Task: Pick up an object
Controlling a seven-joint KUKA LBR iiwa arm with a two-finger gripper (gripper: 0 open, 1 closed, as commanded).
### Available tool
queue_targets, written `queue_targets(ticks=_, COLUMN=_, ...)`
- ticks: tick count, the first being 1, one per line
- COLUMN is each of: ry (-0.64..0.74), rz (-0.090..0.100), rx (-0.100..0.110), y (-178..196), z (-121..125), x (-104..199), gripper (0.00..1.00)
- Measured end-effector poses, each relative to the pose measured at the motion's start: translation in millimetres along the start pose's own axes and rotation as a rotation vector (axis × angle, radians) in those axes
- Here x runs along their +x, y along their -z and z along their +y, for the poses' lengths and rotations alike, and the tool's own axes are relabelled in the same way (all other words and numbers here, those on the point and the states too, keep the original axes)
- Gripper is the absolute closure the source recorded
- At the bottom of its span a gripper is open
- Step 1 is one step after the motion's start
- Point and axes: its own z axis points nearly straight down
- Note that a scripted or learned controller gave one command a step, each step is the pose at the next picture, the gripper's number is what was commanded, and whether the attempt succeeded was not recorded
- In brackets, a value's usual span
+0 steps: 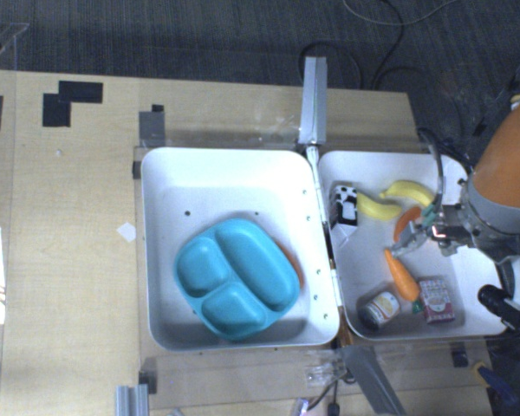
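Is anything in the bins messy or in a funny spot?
A little. The blue divided plate sits crooked in the left bin, with something orange peeking out from under its right edge. In the right bin, a small can lies tipped on its side beside the carrot. Nothing looks spilled or broken.

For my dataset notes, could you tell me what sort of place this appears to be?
Probably a robotics lab grasping bench: two white bins fixed side by side, toy food such as a banana and carrot, and loose cables on grey carpet.
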Motion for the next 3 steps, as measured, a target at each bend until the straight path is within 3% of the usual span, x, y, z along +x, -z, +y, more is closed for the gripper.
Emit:
queue_targets(ticks=1, ry=0.033, rz=-0.003, rx=-0.014, y=-123, z=47, x=-21, gripper=0.00)
queue_targets(ticks=2, ry=0.035, rz=0.000, rx=-0.018, y=-112, z=49, x=-19, gripper=1.00)
queue_targets(ticks=3, ry=-0.078, rz=0.000, rx=-0.002, y=-28, z=21, x=28, gripper=1.00)
